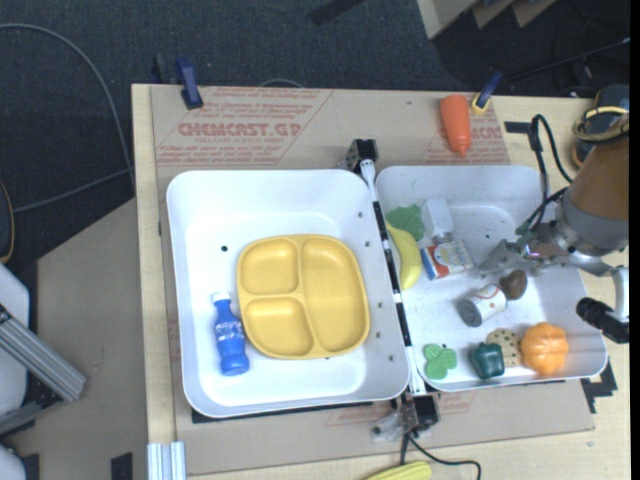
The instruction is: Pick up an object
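A robot arm's gripper (505,260) hangs low in the right bin (520,183), just above a small brown ball (514,285) and a grey-and-white can (481,306) lying on its side; whether the fingers are spread or clenched cannot be told. A banana (405,255), an orange pumpkin (545,348) and a teal block (488,360) lie close by. The left bin (200,198) holds a yellow tray (300,295) and a blue bottle (229,335). The ball looks light, smooth and apt to roll; a grip across its widest part seems safest.
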Tool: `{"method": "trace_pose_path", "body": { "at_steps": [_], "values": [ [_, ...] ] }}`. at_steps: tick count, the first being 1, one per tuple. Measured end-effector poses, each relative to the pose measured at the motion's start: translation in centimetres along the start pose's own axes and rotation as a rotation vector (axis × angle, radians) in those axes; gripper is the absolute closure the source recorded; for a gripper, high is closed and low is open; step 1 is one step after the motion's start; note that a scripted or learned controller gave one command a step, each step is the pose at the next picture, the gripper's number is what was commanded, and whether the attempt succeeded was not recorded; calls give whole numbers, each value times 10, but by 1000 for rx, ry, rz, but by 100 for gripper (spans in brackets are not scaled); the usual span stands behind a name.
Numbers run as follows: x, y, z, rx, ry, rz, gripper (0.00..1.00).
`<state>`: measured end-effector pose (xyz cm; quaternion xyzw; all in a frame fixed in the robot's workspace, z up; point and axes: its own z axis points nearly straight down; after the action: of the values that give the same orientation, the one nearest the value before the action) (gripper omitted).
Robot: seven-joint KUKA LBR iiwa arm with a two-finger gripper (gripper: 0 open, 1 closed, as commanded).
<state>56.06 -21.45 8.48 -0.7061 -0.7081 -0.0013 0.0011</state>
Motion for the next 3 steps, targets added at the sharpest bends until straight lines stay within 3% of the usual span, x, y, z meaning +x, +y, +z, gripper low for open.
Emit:
{"method": "trace_pose_path", "body": {
  "at_steps": [1,2,3],
  "values": [
    [62,-41,1,2,-2,2,0],
    [62,-41,-9,0,-3,2,100],
    [62,-41,-9,0,-3,2,0]
  ]
}}
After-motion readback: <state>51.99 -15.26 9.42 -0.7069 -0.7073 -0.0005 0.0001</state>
